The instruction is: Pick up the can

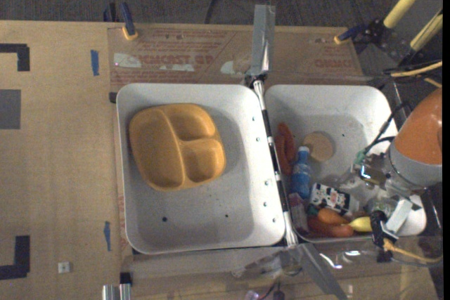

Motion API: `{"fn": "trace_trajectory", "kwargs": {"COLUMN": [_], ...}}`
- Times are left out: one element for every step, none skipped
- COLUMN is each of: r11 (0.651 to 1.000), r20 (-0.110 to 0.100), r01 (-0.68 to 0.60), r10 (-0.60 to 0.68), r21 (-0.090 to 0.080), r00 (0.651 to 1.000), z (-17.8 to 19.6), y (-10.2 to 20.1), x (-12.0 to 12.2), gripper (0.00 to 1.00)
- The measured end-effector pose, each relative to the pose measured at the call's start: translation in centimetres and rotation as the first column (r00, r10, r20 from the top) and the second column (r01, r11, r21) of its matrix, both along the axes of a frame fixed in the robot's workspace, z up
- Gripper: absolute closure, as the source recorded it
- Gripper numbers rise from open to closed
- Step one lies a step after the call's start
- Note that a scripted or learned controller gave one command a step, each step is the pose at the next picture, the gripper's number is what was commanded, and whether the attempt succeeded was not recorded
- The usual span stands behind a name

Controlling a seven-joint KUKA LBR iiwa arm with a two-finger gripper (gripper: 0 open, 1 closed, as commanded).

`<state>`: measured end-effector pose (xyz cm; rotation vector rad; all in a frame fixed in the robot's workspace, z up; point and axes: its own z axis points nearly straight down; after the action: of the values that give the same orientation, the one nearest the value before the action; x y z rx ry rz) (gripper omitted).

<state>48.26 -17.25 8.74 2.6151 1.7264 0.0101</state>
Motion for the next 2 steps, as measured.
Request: {"fn": "trace_trajectory", "kwargs": {"r11": [0.971, 0.995], "r20": [-0.01, -0.007], "r01": [0.239, 0.092], "r10": [-0.239, -0.092], "r21": [0.008, 0.026], "r00": [0.971, 0.996], "z": [-0.1, 0.0], "y": [-1.8, -2.1], "x": [3.9, 0.4], "gripper": [0.0, 0.0]}}
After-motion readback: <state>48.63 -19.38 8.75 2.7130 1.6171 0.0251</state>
